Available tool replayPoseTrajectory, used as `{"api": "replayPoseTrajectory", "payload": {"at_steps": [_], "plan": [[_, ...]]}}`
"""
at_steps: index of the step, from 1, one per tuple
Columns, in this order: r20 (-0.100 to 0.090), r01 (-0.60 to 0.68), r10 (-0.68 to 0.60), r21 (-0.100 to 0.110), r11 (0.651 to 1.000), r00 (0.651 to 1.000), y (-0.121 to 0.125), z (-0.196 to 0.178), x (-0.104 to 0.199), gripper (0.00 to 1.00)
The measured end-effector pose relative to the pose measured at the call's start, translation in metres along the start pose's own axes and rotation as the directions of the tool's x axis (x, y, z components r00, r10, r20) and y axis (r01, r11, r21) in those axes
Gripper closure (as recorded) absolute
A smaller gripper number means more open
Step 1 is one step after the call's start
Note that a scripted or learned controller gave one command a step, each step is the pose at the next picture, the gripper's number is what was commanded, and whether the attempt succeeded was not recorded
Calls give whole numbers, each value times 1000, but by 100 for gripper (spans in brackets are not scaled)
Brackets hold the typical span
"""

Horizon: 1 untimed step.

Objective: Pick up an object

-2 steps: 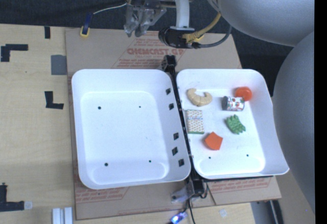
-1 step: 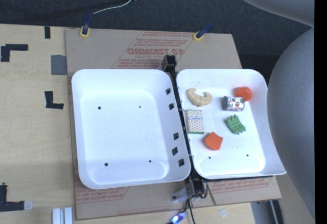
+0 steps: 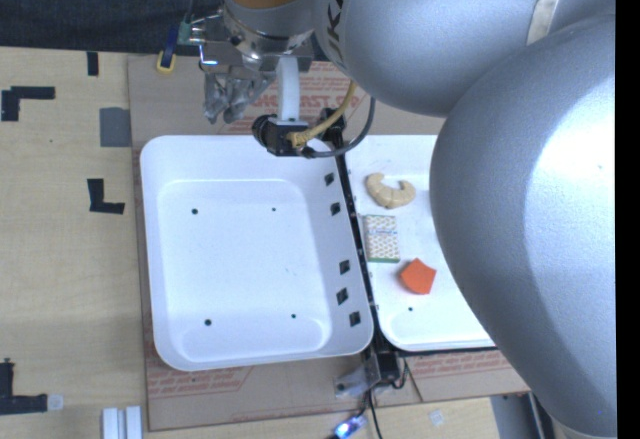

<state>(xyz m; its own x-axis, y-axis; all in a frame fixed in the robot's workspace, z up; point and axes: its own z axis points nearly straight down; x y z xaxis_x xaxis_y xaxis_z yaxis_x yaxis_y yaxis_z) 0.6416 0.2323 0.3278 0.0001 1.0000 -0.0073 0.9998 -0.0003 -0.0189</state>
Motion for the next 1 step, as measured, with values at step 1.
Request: {"api": "replayPoseTrajectory", "payload": {"at_steps": [1], "plan": [[-6,3,-3,-15,1000,1000,2,-21,1,100]]}}
